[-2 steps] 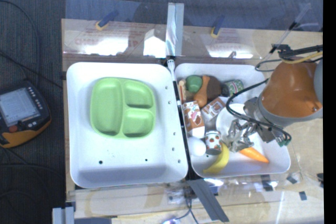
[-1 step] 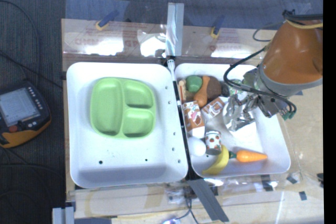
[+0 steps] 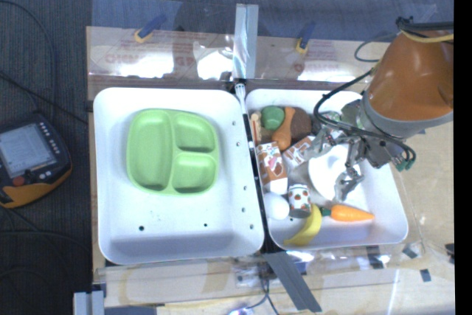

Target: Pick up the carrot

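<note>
The carrot (image 3: 352, 214) is orange with a pale green stub at its left end. It lies flat on the floor of the right bin (image 3: 387, 229), near the front right corner. My gripper (image 3: 346, 181) hangs over the right bin just above and slightly left of the carrot, with nothing seen in it. The arm's orange band (image 3: 413, 81) sits above the bin's back right.
A yellow banana (image 3: 308, 226) lies just left of the carrot, beside a small can (image 3: 299, 199) and a white egg (image 3: 278, 208). Cartons (image 3: 270, 161), a green ball (image 3: 273, 116) and a white dish (image 3: 324, 172) crowd the bin's left half. A green divided plate (image 3: 173, 151) sits in the left bin (image 3: 118, 232).
</note>
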### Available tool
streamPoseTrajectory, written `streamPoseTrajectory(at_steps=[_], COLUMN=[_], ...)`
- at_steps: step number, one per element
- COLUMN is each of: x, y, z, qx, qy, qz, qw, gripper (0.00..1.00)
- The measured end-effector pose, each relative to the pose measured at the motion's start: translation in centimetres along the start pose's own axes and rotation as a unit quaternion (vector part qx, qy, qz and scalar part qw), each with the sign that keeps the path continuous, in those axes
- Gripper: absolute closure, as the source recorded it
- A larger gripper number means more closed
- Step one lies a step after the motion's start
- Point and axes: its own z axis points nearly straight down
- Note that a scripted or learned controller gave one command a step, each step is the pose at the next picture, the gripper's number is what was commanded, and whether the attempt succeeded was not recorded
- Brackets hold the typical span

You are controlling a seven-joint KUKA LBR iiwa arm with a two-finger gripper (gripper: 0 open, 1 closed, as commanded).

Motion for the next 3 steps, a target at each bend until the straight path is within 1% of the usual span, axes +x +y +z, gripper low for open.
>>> streamPoseTrajectory(at_steps=[1,2,3], x=[6.1,4.3,-4.0], y=[-5.3,-2.8,-4.0], z=[10.7,11.3,9.1], qx=[0.002,0.008,0.001], qy=[-0.001,-0.008,0.000], qz=[-0.003,0.039,0.135], qw=[1.0000,0.9992,0.9909], gripper=[0.00,0.00,0.00])
